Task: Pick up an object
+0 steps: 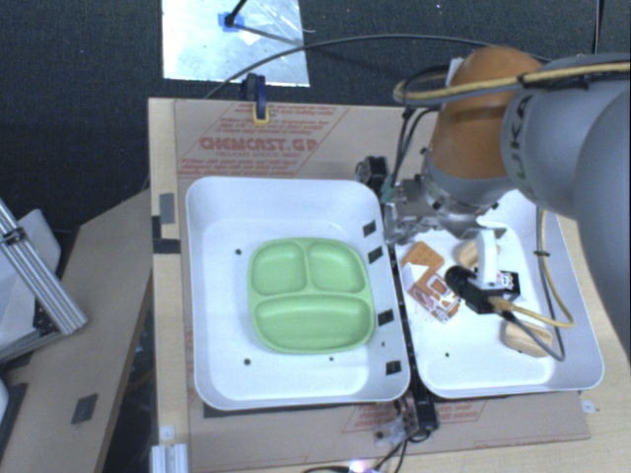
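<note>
My gripper (pixel 402 217) hangs over the far left corner of the right bin (pixel 582 363), close to the wall between the two bins. Just in front of it lie an orange wedge-shaped piece (pixel 424 256) and an orange-and-white patterned packet (pixel 435 295), both apart from the gripper. A tan rounded object (pixel 526 337) rests nearer the front right of that bin, and a small tan piece (pixel 466 252) peeks out beside the wrist. The grey arm with its orange band (pixel 483 106) covers the back of the right bin.
The left bin (pixel 212 264) holds a light green divided plate (pixel 311 296) at its middle. A brown cardboard sheet (pixel 266 136) lies under both bins. A metal frame (pixel 39 274) stands at the far left of the bench.
</note>
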You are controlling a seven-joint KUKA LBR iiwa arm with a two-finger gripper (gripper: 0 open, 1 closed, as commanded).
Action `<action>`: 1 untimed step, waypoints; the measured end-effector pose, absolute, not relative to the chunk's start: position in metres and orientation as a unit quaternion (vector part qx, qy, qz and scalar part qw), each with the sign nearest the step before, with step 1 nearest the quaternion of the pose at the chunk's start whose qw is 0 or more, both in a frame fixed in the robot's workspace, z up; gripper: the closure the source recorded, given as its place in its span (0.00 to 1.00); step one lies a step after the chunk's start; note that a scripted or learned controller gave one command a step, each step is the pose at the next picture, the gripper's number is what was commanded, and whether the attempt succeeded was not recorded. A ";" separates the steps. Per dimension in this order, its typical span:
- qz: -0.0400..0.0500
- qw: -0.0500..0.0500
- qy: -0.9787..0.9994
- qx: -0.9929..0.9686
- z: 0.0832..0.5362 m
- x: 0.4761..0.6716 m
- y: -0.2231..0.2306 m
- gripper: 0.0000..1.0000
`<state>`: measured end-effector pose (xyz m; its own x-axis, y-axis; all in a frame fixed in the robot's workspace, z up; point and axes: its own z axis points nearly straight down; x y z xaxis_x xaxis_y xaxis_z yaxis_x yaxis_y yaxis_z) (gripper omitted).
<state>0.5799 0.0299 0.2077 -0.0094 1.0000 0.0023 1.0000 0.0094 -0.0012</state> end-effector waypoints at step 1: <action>-0.001 0.001 -0.710 -0.704 0.204 0.572 0.078 1.00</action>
